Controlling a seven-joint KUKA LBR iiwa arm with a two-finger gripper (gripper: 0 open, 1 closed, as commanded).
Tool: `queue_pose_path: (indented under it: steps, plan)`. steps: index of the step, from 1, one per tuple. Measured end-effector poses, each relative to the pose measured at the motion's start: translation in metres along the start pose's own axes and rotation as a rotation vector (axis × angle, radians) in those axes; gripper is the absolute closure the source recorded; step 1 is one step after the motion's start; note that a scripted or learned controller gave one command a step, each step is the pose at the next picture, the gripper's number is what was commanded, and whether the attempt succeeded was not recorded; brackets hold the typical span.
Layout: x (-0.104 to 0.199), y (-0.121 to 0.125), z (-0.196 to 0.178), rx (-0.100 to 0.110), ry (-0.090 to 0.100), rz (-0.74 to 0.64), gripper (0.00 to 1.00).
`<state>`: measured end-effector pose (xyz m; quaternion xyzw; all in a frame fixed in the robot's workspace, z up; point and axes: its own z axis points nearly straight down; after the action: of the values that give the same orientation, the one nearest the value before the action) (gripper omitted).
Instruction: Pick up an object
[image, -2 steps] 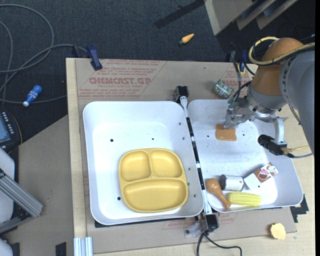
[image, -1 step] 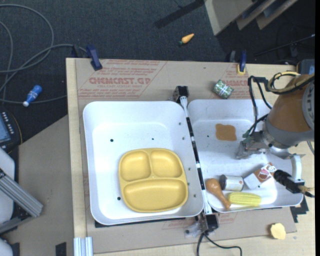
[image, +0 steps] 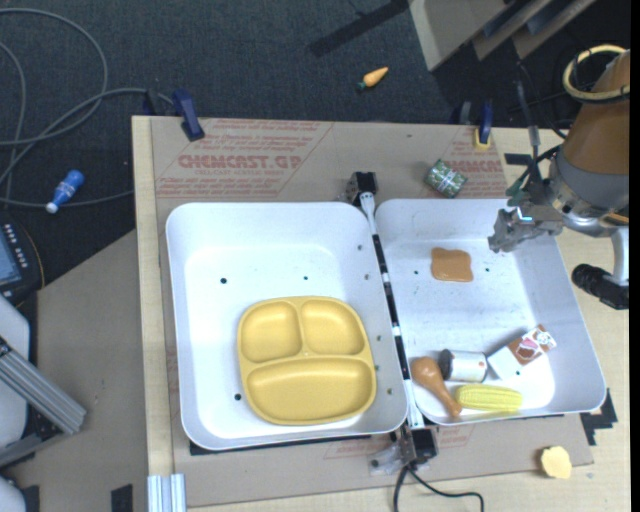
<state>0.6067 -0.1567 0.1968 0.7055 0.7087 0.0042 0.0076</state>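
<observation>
At the near edge of the right bin (image: 560, 300), 1 corn cob (image: 489, 399) lies beside a brown drumstick-shaped toy (image: 434, 378), a small grey and white cylinder (image: 465, 366) and a small carton (image: 530, 346). The left bin (image: 200, 250) holds 1 yellow plate (image: 304, 359) with 3 compartments. Farther back in the right bin, a flat brown toast-like piece (image: 451, 265) lies alone. Just beyond it, at the bin's far right, hangs the gripper (image: 507, 236); whether its fingers are open or closed cannot be told, and nothing is visibly between them.
</observation>
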Motion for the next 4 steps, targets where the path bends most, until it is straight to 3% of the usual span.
queue_pose_path:
  steps: [1,2,3,4]
  plan:
    - [0.000,-0.005,0.008,0.016,0.004,0.004,0.00]
    - [0.019,0.042,0.045,0.012,0.003,0.001,0.00]
    - [0.028,0.019,0.117,0.025,0.007,0.004,0.00]
    - [0.025,0.060,0.113,0.011,0.003,0.002,0.00]
